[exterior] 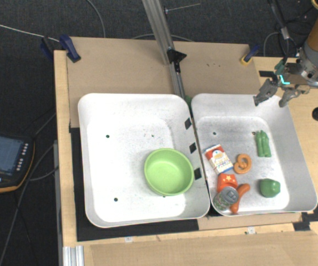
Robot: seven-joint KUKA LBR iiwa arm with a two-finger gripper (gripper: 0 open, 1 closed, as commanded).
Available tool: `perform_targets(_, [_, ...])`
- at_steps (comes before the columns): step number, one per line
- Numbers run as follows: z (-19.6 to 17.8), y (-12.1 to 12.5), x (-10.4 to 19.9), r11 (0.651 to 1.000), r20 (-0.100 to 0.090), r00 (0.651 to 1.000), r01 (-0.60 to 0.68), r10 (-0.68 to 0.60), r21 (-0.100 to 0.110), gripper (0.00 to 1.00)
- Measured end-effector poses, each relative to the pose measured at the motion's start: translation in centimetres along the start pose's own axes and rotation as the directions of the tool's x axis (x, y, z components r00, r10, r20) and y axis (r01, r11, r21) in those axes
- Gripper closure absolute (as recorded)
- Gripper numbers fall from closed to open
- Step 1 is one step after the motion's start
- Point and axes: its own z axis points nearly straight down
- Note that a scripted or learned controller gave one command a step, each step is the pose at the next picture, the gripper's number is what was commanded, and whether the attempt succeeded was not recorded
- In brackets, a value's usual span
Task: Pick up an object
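You were only at the start: your hand [274,95] hung wide open and held nothing above the far corner of the right bin [228,105], so next you needed to bring it down over a toy like the green pepper [263,143].

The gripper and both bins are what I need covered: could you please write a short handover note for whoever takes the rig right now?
Gripper: open, holding nothing, above the far right corner of the right bin.
Right bin holds: green pea pod, orange pretzel-shaped ring, small red-and-white carton, green pepper-like toy, and a can with orange pieces at the near edge.
Left bin: green bowl.
Done: nothing picked yet.
Left: descend, grasp one object, lift.
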Motion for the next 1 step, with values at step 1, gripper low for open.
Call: perform_targets(1, [0.01, 0.00, 0.00, 1.000, 0.000, 1.000, 0.000, 0.000, 0.000, 0.00])
